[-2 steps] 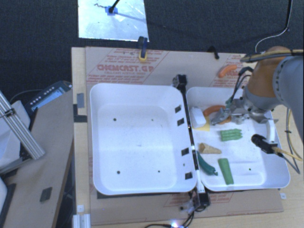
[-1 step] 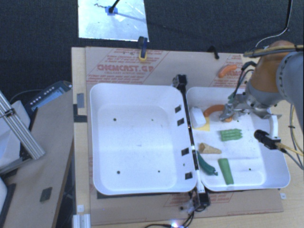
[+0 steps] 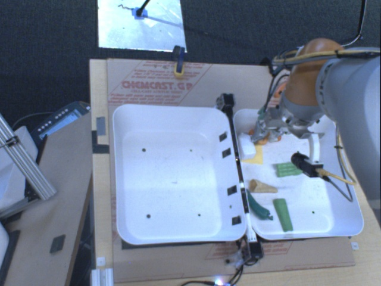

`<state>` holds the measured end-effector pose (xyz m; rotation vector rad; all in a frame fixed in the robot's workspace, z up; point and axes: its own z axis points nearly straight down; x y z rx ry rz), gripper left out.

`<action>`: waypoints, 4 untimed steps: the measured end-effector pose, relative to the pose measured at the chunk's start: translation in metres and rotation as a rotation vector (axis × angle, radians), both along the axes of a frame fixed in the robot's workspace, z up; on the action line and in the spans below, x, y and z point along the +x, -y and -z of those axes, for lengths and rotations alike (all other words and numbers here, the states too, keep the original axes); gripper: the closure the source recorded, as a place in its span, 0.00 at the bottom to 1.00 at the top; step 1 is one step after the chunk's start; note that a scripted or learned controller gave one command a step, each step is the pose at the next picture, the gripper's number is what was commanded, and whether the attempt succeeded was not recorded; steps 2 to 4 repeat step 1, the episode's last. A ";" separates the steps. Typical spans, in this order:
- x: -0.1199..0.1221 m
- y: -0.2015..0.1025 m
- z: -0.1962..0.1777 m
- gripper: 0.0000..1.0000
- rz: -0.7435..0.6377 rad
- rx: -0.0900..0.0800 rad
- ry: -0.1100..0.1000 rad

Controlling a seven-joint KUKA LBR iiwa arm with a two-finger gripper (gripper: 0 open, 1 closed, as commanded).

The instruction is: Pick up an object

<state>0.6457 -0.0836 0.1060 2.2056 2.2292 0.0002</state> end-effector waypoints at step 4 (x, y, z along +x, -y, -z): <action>0.026 -0.047 -0.085 1.00 0.001 0.005 0.008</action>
